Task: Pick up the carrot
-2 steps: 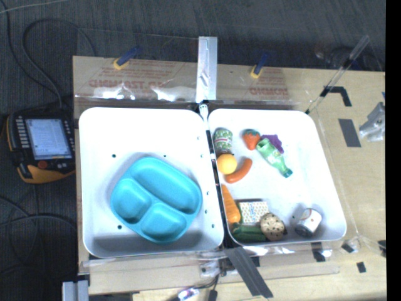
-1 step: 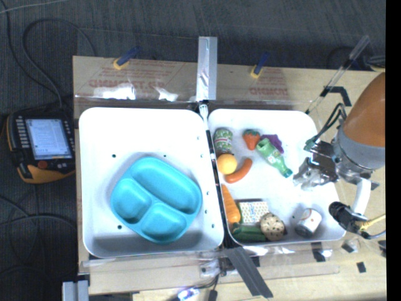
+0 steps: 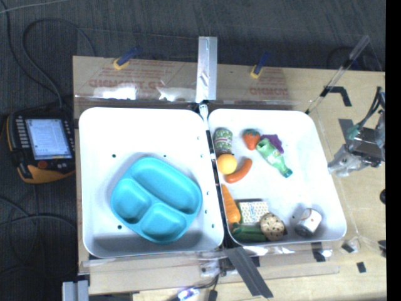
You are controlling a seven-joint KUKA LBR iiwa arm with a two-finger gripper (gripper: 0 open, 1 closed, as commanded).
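Down front, your right bin (image 3: pixel 326 168) holds the carrot (image 3: pixel 230 208) against its left wall, beside a patterned box (image 3: pixel 252 211) and a brown ball (image 3: pixel 272 225). Further back you've got a can (image 3: pixel 223 140), lemon (image 3: pixel 226 163) and green bottle (image 3: pixel 274 155). Left bin (image 3: pixel 100 143) carries a blue divided tray (image 3: pixel 156 197). Pincer (image 3: pixel 357 150) sits off right; you can't tell its state.

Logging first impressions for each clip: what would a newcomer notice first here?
The big blue divided tray stands out, lying at a slant in the left bin. Next comes the huddle of small toy foods along the right bin's left side and near edge, among them the orange carrot against the dividing wall.
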